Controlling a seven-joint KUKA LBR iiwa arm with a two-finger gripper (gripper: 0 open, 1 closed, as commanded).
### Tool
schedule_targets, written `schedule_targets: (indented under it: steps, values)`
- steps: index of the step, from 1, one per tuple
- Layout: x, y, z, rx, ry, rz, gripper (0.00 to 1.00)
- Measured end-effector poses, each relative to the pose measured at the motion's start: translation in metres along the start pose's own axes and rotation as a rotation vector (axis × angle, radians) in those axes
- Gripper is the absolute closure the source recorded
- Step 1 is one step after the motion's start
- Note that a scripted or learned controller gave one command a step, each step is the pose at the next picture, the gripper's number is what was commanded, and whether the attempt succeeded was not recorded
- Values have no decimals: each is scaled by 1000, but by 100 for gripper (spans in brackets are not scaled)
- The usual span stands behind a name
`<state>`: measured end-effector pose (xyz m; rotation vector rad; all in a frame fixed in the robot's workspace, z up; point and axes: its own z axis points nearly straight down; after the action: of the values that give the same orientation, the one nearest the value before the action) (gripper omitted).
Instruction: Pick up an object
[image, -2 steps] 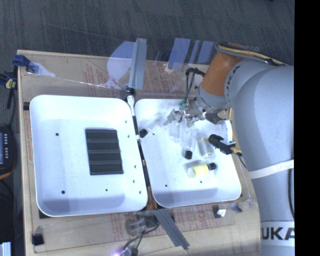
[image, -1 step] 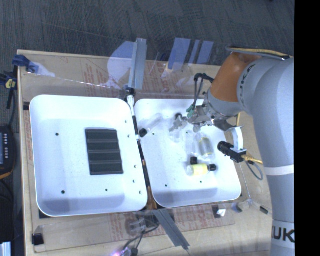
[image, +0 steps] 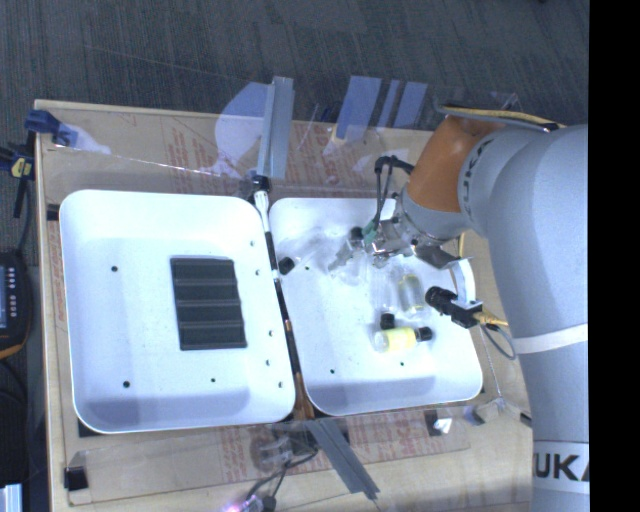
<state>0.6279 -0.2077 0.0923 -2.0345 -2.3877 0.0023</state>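
Observation:
My gripper (image: 372, 240) hangs over the back part of the right bin (image: 330, 385), reaching in from the right under the orange-banded wrist. Just left of it lies a crumpled clear plastic piece (image: 338, 256), close to the gripper's tip; contact cannot be judged. A second clear item (image: 406, 291) lies a little nearer the front. A small yellow object (image: 399, 339) with black bits beside it rests near the bin's middle right. A dark ridged rectangular block (image: 208, 302) lies flat in the middle of the left bin (image: 100, 380).
A small black knob (image: 286, 265) sits at the right bin's left wall. Blue-grey panels (image: 380, 105) and a metal post (image: 274, 125) stand behind the bins. The arm's grey body (image: 540, 260) covers the right bin's right side.

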Motion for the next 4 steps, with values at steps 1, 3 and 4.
schedule_targets:
  steps: [1, 3, 4]
  values:
    - [4, -34, -59, -2, -1, -43, 0]
    - [92, 15, -19, -4, -4, -153, 0]
    - [90, 20, -4, -2, -15, -164, 0]
